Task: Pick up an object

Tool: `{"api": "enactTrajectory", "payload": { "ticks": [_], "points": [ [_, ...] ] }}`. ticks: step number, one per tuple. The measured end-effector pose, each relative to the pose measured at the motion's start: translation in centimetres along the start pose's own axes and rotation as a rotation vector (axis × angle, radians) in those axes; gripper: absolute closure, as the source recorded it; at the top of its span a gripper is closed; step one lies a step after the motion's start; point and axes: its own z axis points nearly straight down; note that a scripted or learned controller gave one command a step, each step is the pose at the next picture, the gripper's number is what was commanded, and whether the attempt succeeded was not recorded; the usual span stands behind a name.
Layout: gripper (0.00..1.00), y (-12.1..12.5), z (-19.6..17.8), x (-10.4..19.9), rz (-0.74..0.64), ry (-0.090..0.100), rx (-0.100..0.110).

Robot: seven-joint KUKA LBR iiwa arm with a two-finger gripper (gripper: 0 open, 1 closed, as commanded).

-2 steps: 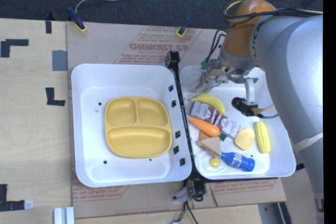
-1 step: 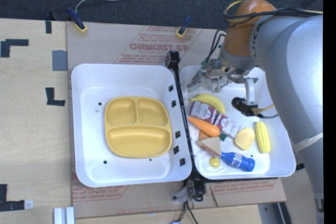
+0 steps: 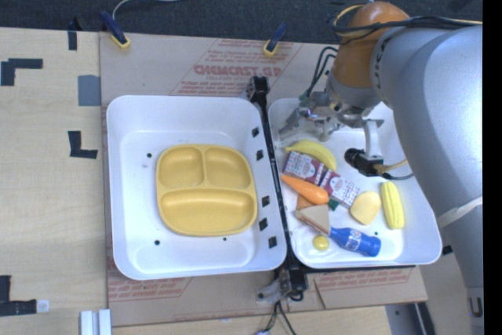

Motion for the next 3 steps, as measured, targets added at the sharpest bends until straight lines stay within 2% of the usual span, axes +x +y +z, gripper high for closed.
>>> {"api": "enactTrajectory", "payload": {
  "ticks": [1, 2, 3],
  "points": [
    [1.0, 0.0, -1.0, 0.0, -0.001, 0.0, -0.001],
    [0.0, 0.0, -1.0, 0.0, -0.001, 0.0, -0.001],
    [0.0, 0.0, 0.0, 0.1, 0.0, 0.0, 0.0]
  ]
}}
